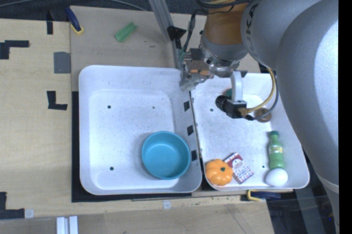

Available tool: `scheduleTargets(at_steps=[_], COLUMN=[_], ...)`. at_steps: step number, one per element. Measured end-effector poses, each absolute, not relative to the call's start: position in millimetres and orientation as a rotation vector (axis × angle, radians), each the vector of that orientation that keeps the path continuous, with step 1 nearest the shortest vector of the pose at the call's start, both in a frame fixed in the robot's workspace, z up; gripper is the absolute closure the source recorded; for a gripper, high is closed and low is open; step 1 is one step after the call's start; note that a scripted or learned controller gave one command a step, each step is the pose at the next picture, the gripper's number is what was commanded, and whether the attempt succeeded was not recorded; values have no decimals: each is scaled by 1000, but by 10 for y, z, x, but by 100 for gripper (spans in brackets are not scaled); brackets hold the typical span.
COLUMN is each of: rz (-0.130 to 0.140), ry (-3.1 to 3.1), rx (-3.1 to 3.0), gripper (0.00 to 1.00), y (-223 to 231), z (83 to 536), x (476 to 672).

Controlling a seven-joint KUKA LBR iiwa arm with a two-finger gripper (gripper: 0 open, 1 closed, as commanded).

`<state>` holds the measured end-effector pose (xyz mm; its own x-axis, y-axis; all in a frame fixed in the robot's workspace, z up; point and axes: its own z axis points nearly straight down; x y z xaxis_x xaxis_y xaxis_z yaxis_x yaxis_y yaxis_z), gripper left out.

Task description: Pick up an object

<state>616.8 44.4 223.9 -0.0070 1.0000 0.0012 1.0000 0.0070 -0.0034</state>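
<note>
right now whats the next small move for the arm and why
Probably swing toward the near end of the right bin: the gripper sits at its far edge, while the orange pumpkin, small packet, green bottle and white egg cluster at the near end.

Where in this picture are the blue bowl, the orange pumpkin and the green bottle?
blue bowl (165,154): camera view, on its inner floor.
orange pumpkin (219,172): camera view, on its rounded top.
green bottle (276,151): camera view, on the middle of its body.
</note>
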Motion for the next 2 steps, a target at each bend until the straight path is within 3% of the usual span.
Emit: scheduleTargets(at_steps=[1,2], rz=[1,2], ry=[-2228,-2223], rx=[-2213,-2218], gripper=[100,100], y=[970,944], z=[2170,2223], x=[6230,6247])
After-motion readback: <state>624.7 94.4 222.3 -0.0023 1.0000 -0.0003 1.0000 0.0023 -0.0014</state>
